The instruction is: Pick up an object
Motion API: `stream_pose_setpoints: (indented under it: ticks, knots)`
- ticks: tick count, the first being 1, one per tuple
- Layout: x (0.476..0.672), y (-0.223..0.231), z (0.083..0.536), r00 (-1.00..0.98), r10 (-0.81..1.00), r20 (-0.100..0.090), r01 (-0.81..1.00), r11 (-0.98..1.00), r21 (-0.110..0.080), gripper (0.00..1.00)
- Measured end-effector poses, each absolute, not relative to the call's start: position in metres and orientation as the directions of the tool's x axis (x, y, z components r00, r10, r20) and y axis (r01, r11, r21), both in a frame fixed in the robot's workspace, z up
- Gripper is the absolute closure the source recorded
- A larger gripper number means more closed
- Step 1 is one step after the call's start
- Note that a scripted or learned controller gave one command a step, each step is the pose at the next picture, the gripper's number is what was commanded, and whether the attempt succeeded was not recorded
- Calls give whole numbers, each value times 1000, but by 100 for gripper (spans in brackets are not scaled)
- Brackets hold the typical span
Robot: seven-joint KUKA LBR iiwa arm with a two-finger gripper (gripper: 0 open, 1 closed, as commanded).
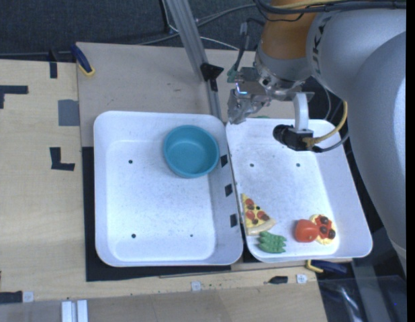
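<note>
Glossy blue plastic bowl [190,151]; speckled white bins [154,247]; matt wooden bench [33,200].

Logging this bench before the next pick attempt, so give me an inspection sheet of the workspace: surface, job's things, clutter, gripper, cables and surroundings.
Surface: wooden bench bearing left bin and right bin, side by side.
Job's things: blue bowl in the left bin's far right corner; pizza slice toy, green toy and red and yellow toy along the right bin's near edge.
Clutter: nothing seen.
Gripper: gripper above the right bin's far left corner, holding nothing visible.
Cables: black and yellow cables by the wrist.
Surroundings: black tape marks on the bench; dark floor beyond.
</note>
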State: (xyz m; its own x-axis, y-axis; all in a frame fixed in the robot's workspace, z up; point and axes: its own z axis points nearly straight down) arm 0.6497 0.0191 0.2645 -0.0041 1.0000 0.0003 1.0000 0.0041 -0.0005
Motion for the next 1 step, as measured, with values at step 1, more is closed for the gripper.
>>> stream_pose_setpoints:
  ticks: [1]
  knots:
    - [657, 71, 243, -4, 1000, 0, 1000, 4, -2, 100]
